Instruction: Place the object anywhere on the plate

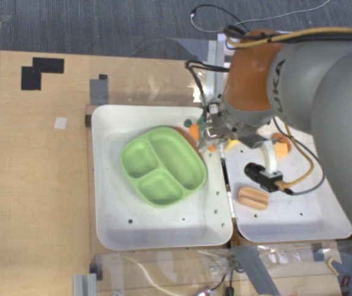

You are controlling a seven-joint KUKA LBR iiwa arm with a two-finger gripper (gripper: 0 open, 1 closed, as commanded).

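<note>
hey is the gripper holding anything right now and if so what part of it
Cannot be told. The gripper sits at the green plate's right rim beside something small and orange, its grip hidden.

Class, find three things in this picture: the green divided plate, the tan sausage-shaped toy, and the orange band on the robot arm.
green divided plate (163, 165), camera view, central ridge between its compartments.
tan sausage-shaped toy (252, 197), camera view, middle of its body.
orange band (253, 73), camera view, its curved face.

Counted on the bench: two bins, one plate, a few small items.

One green three-compartment plate lies left of the gripper in the left white bin; the right bin, below-right of it, holds one tan roll and one orange piece.
</note>
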